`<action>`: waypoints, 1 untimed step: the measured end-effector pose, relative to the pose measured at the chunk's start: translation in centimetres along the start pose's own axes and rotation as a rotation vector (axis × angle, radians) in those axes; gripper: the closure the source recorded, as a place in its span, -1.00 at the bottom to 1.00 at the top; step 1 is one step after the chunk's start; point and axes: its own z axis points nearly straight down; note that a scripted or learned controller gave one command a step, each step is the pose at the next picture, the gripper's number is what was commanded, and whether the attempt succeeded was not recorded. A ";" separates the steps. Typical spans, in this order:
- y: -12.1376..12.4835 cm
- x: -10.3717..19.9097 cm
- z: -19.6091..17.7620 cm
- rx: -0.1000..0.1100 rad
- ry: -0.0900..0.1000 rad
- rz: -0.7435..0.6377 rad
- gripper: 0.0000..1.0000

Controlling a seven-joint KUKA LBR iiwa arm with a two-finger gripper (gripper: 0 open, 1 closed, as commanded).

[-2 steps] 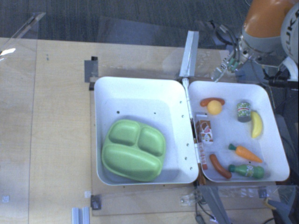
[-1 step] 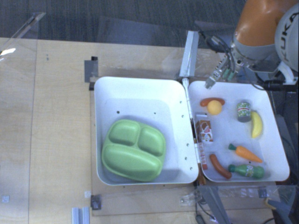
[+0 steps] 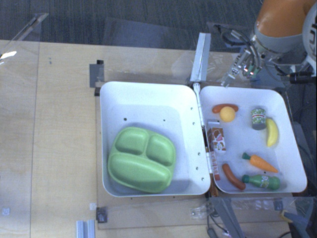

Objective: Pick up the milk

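While the arm [image 3: 285, 14] hangs above the right bin's far edge, the milk [image 3: 216, 139] lies untouched in that bin.

Gripper [image 3: 241, 68] sits past the right bin [image 3: 292, 138] back rim, nothing between its fingers; can't tell if open or closed at this scale. Milk carton lies flat against the bin's left wall, just below the orange [image 3: 227, 114]. Same bin: can [image 3: 258, 118], banana [image 3: 272, 132], carrot [image 3: 261, 163], sausage [image 3: 233, 176], green bottle [image 3: 261, 182]. Left bin [image 3: 148, 100] holds a green divided tray [image 3: 142, 158].
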 end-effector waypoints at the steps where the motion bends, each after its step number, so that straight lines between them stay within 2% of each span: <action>1: 0.4 0.0 0.9 0.000 0.001 -0.115 1.00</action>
